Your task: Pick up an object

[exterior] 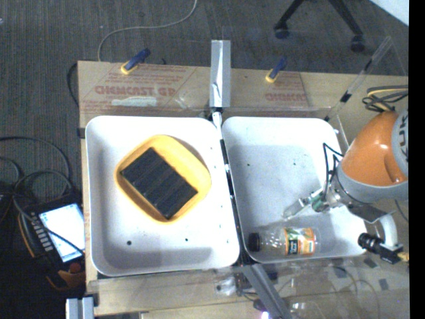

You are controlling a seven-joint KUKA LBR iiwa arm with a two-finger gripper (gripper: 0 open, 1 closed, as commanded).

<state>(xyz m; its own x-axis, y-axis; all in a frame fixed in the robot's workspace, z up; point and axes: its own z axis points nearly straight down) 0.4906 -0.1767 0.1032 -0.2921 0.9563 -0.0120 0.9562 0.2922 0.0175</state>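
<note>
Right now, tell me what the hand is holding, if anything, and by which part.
Nothing that I can see. The hand hovers low in the right white bin, apart from the clear plastic bottle with the orange label lying along the near wall.

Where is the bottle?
The bottle lies on its side in the right bin, against its near wall, just below the hand.

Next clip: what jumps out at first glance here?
A yellow dish with a dark ridged pad in it sits in the left bin. A clear bottle with an orange label lies on its side at the right bin's near edge, the grey-and-orange arm above it.
</note>
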